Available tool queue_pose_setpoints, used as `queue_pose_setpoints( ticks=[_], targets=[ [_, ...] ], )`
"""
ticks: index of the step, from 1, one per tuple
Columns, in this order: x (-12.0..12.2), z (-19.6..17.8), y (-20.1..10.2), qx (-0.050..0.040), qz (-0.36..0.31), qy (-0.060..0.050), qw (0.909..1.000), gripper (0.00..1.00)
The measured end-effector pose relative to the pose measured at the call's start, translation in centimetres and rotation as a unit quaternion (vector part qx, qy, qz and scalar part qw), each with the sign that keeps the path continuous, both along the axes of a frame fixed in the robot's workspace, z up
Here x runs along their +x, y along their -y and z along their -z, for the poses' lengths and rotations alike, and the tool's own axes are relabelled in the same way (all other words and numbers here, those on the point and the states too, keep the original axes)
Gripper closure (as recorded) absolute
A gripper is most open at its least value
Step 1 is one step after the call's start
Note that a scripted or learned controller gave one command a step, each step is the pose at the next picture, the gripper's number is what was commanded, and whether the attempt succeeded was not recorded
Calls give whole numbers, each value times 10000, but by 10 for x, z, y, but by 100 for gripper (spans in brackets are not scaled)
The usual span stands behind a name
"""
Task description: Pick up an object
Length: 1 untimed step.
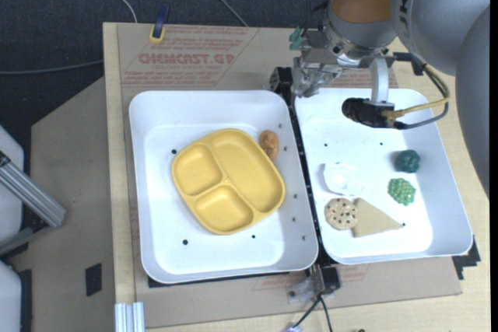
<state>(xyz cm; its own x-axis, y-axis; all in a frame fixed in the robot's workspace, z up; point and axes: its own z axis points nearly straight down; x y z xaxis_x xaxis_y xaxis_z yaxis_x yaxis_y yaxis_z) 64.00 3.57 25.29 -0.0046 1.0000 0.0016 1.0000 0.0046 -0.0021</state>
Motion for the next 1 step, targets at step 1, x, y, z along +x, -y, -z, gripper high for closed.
queue_pose_setpoints(
  ticks=[1],
  targets=[
    [-5,7,-53,-3,0,-6,10000,100]
  ],
)
